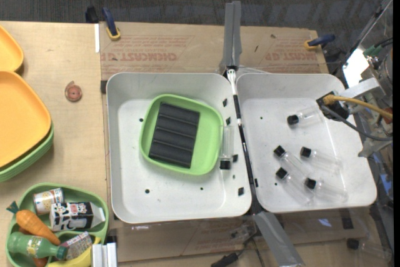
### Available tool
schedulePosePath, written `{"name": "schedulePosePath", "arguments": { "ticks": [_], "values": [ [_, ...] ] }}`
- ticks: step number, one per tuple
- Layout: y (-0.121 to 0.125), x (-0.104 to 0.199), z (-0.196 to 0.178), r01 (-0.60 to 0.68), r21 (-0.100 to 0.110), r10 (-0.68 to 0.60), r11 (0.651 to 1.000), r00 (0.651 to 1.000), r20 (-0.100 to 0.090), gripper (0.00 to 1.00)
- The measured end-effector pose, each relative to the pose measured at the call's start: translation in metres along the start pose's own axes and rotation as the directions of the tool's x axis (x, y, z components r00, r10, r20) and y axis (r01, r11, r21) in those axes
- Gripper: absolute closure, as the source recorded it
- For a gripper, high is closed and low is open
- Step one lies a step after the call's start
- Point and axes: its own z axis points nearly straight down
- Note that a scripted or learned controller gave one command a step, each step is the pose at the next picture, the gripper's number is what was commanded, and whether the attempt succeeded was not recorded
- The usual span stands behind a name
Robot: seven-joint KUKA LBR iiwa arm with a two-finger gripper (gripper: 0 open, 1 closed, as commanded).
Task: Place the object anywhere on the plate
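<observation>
A green square plate sits in the left bin, slightly left of the bin's middle. A black ridged rectangular object lies flat on the plate, tilted a little. Several clear vials with black caps lie scattered in the right bin, among them one near the back and one near the front. Another clear vial lies along the left bin's right wall, beside the plate.
A yellow hose with a black end reaches over the right bin's far right corner. Orange plates and a green bowl of toy food sit on the bench at left. A grey bar stands behind the bins' seam.
</observation>
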Motion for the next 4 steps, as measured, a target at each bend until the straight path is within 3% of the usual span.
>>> {"name": "schedulePosePath", "arguments": {
  "ticks": [4],
  "values": [
    [0.0000,0.0000,0.0000,0.000,0.000,0.000,1.000,1.000,0.000,0.00]
  ]
}}
